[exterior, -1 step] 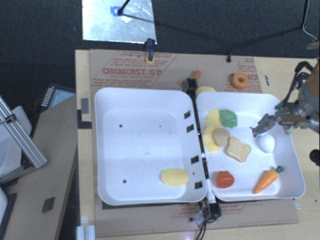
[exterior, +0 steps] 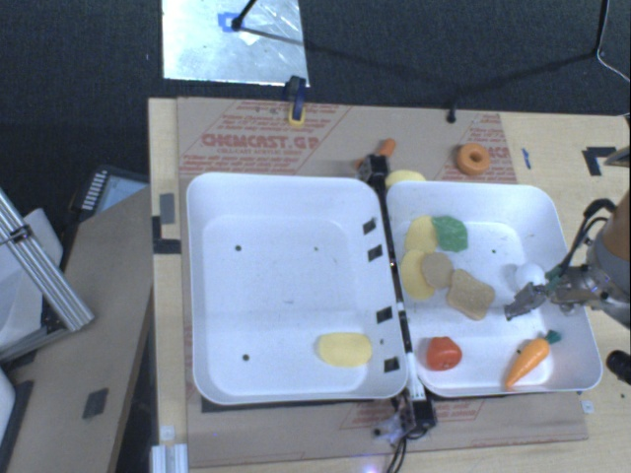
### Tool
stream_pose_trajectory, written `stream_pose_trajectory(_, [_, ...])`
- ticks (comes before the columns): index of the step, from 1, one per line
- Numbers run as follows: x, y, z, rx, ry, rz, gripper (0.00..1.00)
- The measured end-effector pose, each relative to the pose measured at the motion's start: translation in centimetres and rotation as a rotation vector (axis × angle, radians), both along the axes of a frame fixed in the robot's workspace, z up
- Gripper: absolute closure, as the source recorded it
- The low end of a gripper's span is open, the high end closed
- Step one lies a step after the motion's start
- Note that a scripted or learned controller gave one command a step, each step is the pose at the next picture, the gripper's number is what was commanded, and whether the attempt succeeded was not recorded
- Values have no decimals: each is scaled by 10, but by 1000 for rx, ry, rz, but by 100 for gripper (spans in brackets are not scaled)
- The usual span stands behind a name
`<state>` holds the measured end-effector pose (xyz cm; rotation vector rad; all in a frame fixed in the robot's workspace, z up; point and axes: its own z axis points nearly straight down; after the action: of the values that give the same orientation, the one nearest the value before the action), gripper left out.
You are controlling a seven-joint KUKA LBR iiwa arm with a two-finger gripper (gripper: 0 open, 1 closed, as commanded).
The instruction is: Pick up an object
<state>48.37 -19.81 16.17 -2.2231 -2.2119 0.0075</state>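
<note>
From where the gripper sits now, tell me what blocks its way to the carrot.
Nothing visible does. The gripper hangs over the right bin, and the carrot lies just below it in the picture, with bare bin floor between them. The white ball sits on the gripper's other side, away from the carrot.

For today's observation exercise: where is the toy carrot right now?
The carrot lies in the right bin, near its front right corner, right of the red tomato and just below the gripper.
</note>
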Motion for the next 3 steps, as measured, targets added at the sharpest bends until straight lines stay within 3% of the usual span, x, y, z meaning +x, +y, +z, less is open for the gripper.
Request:
stream_pose_trajectory(1, [88,46,-80,0,-13,15,0])
stream_pose_trajectory(2, [97,-13,54,-10,-24,4,0])
stream_pose_trajectory(3, [68,-4,-82,3,-7,3,0])
